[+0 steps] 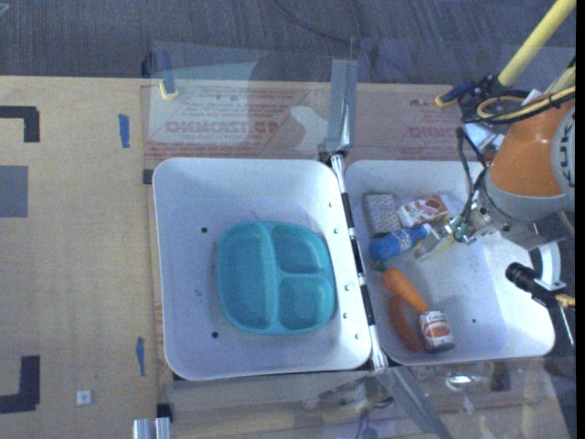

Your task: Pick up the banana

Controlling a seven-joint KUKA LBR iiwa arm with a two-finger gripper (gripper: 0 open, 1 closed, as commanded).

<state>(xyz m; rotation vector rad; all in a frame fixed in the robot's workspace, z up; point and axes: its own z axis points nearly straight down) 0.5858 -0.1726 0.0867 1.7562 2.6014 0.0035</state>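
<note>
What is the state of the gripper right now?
Gripper: low over the right white bin; open or closed cannot be told.

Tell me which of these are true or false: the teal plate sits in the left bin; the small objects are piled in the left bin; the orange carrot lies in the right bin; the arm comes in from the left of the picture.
1. The teal divided plate sits in the left bin. True.
2. The small objects are piled in the left bin. False: they lie in the right bin, next to the divider between the bins.
3. The orange carrot lies in the right bin. True, with a small can just below it.
4. The arm comes in from the left of the picture. False: the arm, with its orange band, reaches in from the right.
</note>
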